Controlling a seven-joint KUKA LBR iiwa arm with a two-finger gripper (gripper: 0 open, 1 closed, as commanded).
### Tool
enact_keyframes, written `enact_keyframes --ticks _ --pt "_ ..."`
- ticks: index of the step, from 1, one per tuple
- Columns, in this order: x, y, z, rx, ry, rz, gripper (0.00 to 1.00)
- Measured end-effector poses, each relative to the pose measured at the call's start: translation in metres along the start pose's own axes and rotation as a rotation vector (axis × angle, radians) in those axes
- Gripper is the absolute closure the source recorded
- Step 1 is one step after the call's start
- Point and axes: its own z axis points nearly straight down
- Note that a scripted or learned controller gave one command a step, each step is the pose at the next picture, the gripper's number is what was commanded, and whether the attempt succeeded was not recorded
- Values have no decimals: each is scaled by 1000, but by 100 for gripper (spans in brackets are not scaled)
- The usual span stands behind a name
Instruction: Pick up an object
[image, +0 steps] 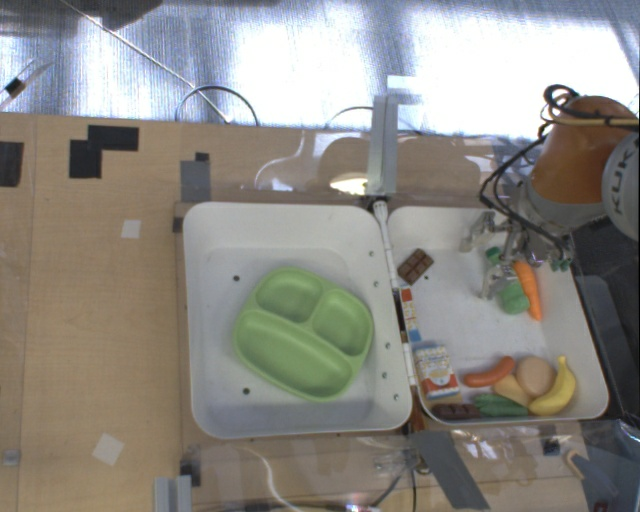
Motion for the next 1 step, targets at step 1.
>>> enact_keyframes --ticks 1 --pt "-4 0 -16 3 -13 -2 100"
